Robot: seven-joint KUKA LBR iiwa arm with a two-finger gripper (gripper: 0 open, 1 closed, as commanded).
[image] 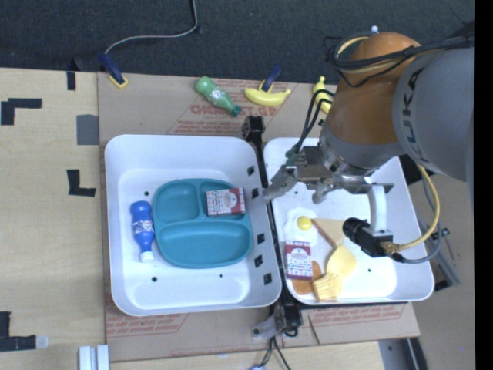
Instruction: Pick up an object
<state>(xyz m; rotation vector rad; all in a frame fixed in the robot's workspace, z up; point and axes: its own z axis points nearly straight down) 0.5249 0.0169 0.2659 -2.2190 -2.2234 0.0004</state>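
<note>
your gripper (pixel 308 177) hangs just above the toy fried egg (pixel 301 224) in the right bin (pixel 412 284), and you cannot tell whether it is parted or has hold of anything. the egg looks light, rigid and flat, so judge it slippery; pinch across its thin edge. just below the egg lies the small carton (pixel 298 258), boxy and easier to grip by its flat sides.

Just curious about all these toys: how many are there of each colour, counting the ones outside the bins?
Blue: 2, bottle and tray
Green: 1, bottle
Yellow or orange: 5, banana, egg, wedge, chip, waffle
Red and white: 2, cartons
Total: 10
</note>
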